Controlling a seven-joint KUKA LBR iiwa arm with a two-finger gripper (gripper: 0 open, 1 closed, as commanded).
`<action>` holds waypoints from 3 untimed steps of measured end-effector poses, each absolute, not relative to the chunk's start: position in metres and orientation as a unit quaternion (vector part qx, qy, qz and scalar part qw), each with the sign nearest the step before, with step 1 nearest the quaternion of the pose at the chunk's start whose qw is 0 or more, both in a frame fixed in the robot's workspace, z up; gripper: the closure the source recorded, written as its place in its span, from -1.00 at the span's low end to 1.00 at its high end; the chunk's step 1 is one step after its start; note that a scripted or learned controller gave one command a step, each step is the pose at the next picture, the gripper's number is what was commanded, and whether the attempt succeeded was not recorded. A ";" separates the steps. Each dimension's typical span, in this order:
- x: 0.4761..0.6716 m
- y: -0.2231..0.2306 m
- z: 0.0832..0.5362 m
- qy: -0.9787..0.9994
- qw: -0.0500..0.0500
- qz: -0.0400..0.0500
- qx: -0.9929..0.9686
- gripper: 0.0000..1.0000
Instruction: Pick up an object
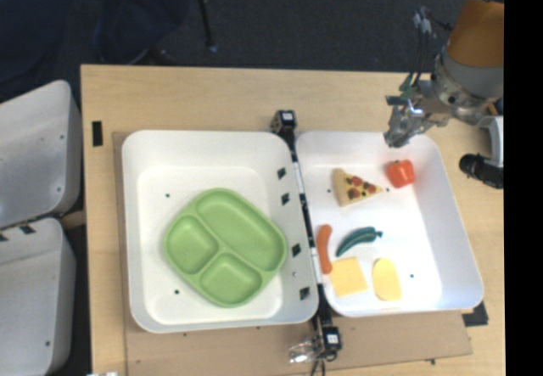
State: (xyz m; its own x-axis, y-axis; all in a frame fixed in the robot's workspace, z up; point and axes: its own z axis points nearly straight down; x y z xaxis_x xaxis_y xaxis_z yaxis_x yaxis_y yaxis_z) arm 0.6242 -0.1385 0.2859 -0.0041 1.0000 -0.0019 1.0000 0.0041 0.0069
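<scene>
1. Our pincer [400,135] hangs over the right bin's [454,221] far rim; we cannot tell how wide it stands, and we see nothing in it.
2. Nearest lies a red pepper [400,172], then a pizza slice [355,188], green chili [357,238], sausage [324,248], cheese block [348,276] and yellow piece [386,278].
3. The left bin [144,196] holds a green divided plate [224,246].

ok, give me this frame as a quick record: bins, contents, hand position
left bin: holds a green divided plate
right bin: holds six toy food items
items: pizza slice, red pepper, green chilli, orange sausage by the left wall, yellow cheese block, yellow oval piece
hand: over the right bin's far edge, just above the red pepper in the image
hand contents: nothing seen between the fingers
arm: enters from the right
</scene>
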 end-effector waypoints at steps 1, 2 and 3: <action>0.627 -0.082 0.277 0.709 0.000 0.000 0.705 1.00; 0.642 -0.030 0.258 0.709 0.000 -0.001 0.705 1.00; 0.645 0.022 0.245 0.709 0.000 -0.001 0.705 1.00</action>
State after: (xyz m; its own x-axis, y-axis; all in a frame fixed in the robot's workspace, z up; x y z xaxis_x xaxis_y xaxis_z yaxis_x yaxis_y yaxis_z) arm 0.6450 0.0218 0.2445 -0.0052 1.0000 -0.0003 1.0000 0.0052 -0.0015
